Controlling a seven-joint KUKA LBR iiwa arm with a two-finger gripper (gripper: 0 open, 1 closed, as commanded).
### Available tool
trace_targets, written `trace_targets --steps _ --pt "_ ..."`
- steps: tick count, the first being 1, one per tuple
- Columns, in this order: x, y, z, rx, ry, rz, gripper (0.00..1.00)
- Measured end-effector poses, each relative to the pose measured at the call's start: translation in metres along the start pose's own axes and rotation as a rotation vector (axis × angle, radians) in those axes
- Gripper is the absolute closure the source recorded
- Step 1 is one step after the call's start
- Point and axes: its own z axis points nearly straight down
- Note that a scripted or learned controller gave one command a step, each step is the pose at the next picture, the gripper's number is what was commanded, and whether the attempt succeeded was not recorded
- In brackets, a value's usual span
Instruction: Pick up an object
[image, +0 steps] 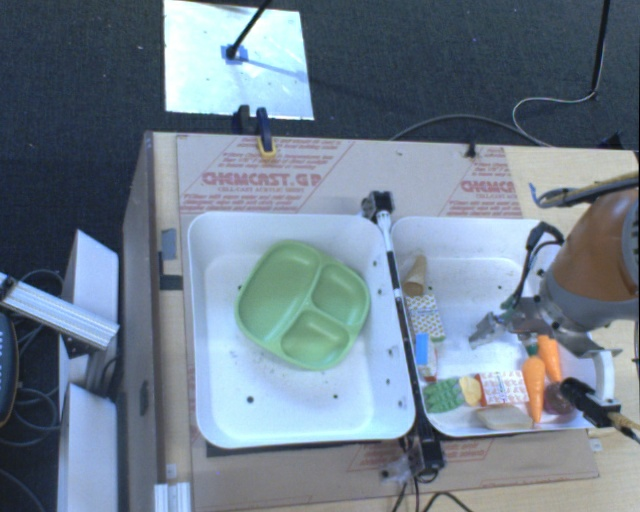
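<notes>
**Arm over the right bin, among the toy food**

The gripper (497, 328) hangs low over the right bin (470, 250) at the frame's right; whether its jaws are open or closed, I cannot tell; two carrots (538, 380) lie just beside it, lower right; a green divided plate (303, 304) sits in the left bin (215, 300).

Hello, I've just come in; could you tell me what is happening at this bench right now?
A grey robot arm with an orange band reaches in from the right over the right-hand white bin, trying to pick something up. Its gripper sits low above the bin floor, beside two orange toy carrots and small food packets along the front edge. Nothing can be seen between its fingers. The left-hand white bin holds a green plastic divided plate, untouched.
</notes>
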Motion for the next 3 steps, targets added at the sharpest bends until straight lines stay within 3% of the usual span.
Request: trace_targets --steps 1,2,3 --pt "0.000 0.001 -0.010 -0.002 0.000 -0.001 1.00" --pt "0.000 0.001 -0.010 -0.002 0.000 -0.001 0.00" --pt "-0.049 -0.030 -0.106 0.001 -0.002 0.003 0.00"
